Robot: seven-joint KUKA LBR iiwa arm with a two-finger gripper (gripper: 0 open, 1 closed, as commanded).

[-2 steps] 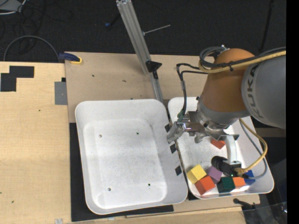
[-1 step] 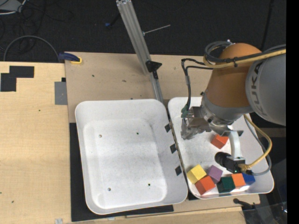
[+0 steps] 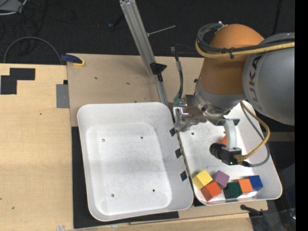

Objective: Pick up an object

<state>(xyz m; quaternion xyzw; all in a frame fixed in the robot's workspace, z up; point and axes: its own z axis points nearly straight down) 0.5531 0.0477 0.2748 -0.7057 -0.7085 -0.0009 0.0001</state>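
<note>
Worktop [image 3: 115, 76] carries two white bins side by side. Grey-and-orange arm [image 3: 269, 81] hangs over right bin [image 3: 202, 143], beside left bin [image 3: 130, 162]. Jaws low at right bin's far left corner; released or clenched, cannot tell. Along right bin's near edge, clustered, apart from jaws: red block [image 3: 211, 190], yellow block [image 3: 203, 178], green block [image 3: 233, 190], orange block [image 3: 246, 185], blue block [image 3: 255, 182], purple block [image 3: 222, 178].
</note>
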